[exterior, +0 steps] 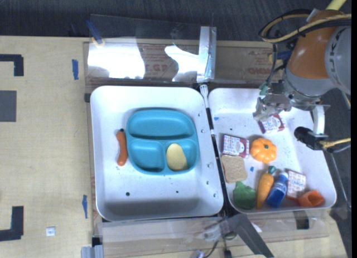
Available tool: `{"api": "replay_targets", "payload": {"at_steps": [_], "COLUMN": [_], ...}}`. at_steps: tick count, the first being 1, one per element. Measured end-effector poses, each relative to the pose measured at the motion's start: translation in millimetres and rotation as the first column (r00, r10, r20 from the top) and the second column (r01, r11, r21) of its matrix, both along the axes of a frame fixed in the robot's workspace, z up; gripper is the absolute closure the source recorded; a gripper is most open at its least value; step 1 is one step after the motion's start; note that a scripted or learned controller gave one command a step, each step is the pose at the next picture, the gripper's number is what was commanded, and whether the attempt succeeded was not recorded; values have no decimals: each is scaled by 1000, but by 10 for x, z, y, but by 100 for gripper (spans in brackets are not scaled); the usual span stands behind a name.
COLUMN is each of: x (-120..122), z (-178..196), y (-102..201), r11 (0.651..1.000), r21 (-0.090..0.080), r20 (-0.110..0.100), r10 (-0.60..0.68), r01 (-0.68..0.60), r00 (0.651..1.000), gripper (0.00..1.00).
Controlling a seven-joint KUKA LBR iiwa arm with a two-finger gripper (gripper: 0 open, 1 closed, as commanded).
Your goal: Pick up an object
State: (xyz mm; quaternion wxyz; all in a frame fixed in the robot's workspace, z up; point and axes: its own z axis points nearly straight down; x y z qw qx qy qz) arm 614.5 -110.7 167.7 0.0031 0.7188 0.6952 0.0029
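Observation:
My gripper [271, 108] hangs over the upper part of the right bin [240, 102], at the end of the grey arm with its orange band [312, 56]. Directly under it, touching or nearly touching, lies a small white and red packet [271, 123], tilted; whether it is gripped cannot be made out. Lower in the same bin lie a pink and white carton [235, 146], a small orange pumpkin [263, 149], a slice of bread [234, 168], a green pepper [243, 194], a carrot [264, 188], a blue bottle [277, 190], another red and white packet [296, 182] and an orange piece [311, 198].
The left bin [106, 168] holds a blue divided plate [159, 137] with a yellow oval item [176, 156] in its right compartment. A red-orange sausage [121, 147] lies beside the plate's left edge. A ridge [212, 140] separates the bins. Cables [284, 25] loop above the arm.

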Motion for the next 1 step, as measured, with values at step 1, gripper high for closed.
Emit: {"api": "replay_targets", "payload": {"at_steps": [1], "x": [110], "z": [-535], "y": [-182], "r11": [884], "r21": [1], "r20": [-9], "r10": [468], "r01": [-468], "r00": [884], "gripper": [100]}}
